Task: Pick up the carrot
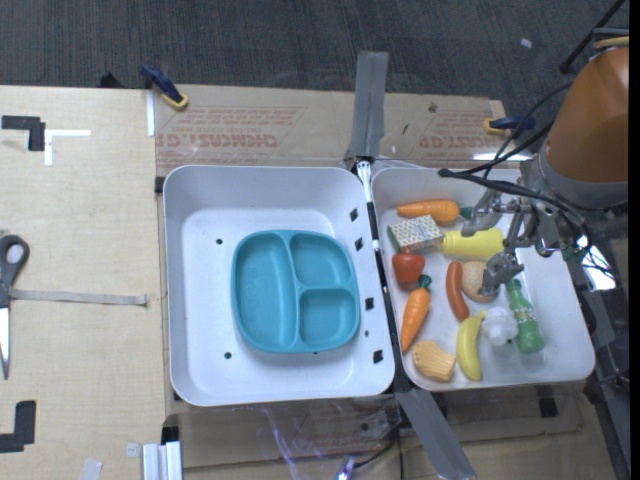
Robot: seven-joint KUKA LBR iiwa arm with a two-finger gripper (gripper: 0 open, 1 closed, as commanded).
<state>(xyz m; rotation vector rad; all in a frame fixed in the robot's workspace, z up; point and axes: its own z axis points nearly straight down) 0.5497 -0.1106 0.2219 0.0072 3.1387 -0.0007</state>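
A: Hand [503, 266] low over right bin [575, 368], above sausage [456, 290] and a round brownish item. Fingers apart or together: cannot tell, too cluttered with cables. Nothing seen held.

B: Carrot [414, 311]?

A: Lying in right bin near the dividing wall, leafy end up beside tomato [407, 267], tip pointing down toward a yellow piece. Sausage just right of it, banana [469, 345] further right. Untouched.

B: Step?

A: Likely approach; grasp not yet made. Next: shift left past sausage, line up across carrot's middle, drop, close. Tight neighbours; risk of pinching sausage instead.
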